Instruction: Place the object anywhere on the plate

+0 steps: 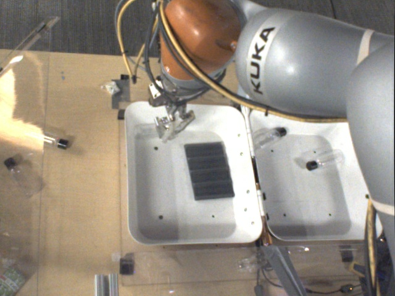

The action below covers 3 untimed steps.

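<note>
- Far to the left of the plate, a small black-capped piece (9, 163) lies on the wooden bench (74, 227).
- Still left of the plate, but nearer to it, a clear bench vial (55, 142) with a black cap lies on the bench outside both bins.
- The left bin (133, 214) holds the plate. A small black block (126, 265) sits on the bench just off the bin's lower left corner.
- My pincer (171, 121) hangs over the left bin, up and left of the plate and apart from it. I cannot tell whether it is spread or pressed together, nor whether it pinches anything.
- The plate (210, 170), dark, ribbed and rectangular, lies flat near the middle of the left bin, with nothing on it.
- Right of the plate, the right bin (345, 227) holds 2 clear vials with black caps. The near vial (271, 134) lies by the wall next to the plate's bin.
- The far vial (321, 160) lies further right, near that bin's middle.
- My arm (296, 60) crosses above the right bin, and its orange band (200, 23) sits up and slightly left of the plate.
</note>
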Each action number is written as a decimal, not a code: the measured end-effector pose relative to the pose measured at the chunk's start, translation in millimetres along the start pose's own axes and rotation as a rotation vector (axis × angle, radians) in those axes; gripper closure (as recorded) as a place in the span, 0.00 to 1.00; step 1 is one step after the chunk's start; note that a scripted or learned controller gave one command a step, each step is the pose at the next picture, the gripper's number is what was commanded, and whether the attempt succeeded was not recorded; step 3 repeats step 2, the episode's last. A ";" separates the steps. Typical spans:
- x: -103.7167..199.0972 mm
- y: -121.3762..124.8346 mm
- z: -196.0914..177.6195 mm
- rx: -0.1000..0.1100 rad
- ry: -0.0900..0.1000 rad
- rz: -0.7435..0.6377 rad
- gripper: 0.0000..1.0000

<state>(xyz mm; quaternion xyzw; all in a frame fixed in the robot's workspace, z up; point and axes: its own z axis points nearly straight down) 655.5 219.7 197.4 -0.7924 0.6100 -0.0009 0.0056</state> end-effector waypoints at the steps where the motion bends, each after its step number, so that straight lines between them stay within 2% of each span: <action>1: -25.5 29.3 105.5 0.005 0.000 -0.033 1.00; 2: -22.9 20.1 -14.2 0.000 0.000 -0.233 1.00; 3: -22.9 20.1 -14.2 0.000 0.000 -0.233 1.00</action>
